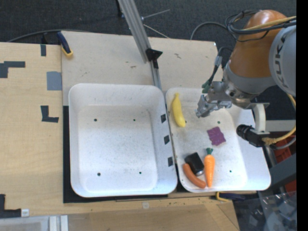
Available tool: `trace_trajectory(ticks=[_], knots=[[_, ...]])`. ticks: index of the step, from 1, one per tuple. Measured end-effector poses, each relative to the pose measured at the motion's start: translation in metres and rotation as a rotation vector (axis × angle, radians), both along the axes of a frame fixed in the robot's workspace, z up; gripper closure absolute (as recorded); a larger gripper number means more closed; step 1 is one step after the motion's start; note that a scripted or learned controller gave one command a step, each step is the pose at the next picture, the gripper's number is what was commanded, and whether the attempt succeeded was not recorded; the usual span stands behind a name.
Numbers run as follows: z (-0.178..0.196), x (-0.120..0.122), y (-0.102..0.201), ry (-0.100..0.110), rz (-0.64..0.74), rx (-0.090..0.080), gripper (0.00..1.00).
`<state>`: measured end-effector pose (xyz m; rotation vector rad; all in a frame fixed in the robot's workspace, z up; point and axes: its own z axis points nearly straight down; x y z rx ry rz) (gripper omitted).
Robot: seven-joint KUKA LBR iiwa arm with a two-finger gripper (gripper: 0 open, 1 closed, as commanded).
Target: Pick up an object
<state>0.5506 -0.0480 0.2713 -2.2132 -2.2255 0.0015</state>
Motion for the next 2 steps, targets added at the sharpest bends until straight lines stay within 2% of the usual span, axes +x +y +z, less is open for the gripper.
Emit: trace_trajectory(ticks=[1, 2], knots=[[-0.003, -0.005, 0.047, 0.000, 0.001, 0.000, 1.00], [-0.009, -0.027, 0.102, 0.002, 0.002, 0.000, 1.00]])
